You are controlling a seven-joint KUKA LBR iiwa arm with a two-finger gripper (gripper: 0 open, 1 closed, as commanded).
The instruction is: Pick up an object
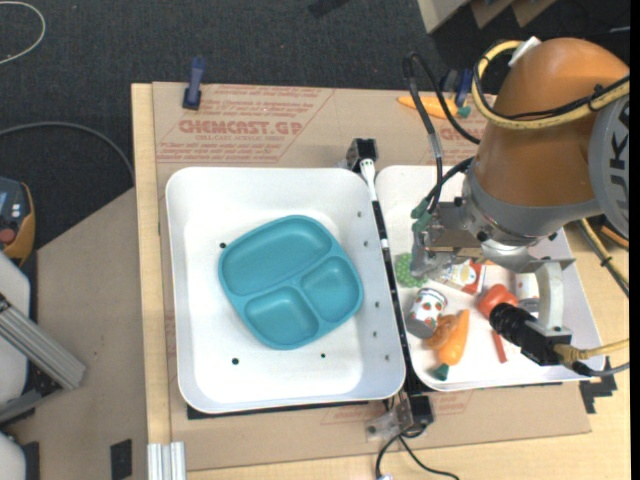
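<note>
My gripper (424, 258) reaches down into the right bin (392, 184), near its left wall, under the big orange wrist band. Just below its tip lie a green object (404, 267) and a white round toy with coloured marks (428, 310). An orange carrot (453, 338) lies at the front of this bin, and a red piece (495, 298) sits to its right. Whether anything sits in the gripper is hidden by the wrist body.
The left bin (200, 268) holds a teal divided plate (290, 280). A black rail (380, 238) runs between the two bins. A black cylinder (520, 330) with cables hangs off the arm over the right bin's front right.
</note>
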